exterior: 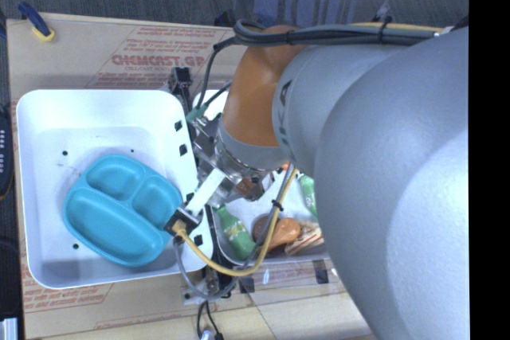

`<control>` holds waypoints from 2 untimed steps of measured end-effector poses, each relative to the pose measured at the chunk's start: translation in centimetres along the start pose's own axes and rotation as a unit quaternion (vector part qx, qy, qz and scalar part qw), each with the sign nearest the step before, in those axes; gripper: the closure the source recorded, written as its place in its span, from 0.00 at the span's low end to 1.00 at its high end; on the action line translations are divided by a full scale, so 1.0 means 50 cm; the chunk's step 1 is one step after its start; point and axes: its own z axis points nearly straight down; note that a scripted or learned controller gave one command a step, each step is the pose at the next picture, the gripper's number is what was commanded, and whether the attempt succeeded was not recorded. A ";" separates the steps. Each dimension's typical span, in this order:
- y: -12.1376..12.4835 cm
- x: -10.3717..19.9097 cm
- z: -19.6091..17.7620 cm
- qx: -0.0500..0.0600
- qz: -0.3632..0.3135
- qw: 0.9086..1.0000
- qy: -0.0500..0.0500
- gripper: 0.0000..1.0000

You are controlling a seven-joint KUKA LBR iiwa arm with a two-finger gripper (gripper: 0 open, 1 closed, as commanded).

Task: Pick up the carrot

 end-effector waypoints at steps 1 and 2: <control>-0.085 0.142 0.040 -0.010 0.048 0.999 0.005 1.00; -0.086 0.142 0.022 -0.006 0.042 0.999 0.003 1.00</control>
